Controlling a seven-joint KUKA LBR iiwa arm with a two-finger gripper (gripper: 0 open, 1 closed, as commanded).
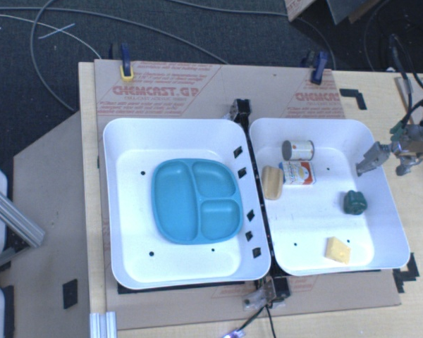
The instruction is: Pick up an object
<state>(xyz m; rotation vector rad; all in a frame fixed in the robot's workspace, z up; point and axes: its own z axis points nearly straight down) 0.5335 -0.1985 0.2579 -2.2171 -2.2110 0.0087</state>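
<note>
Reaching in from the right, the gripper (378, 158) hangs at the right bin's (381, 255) outer rim, holding nothing; whether its jaws are parted I cannot tell. That bin holds a small can (298, 150) touching a red-and-white packet (299, 172), a tan sponge-like block (271, 182), a dark green lump (354, 203) and a yellow wedge (338, 250). A blue divided plate (197, 201) lies in the left bin (120, 189).

Your view: two bins side by side on bench. Left bin (120, 189) holds divided plate (197, 201), centre. Right bin (381, 210): can (297, 150) at upper left, carton (298, 172) just below it, sponge (272, 182) to carton's left; crumpled lump (354, 203) right of centre; wedge (338, 250) lower right.
</note>
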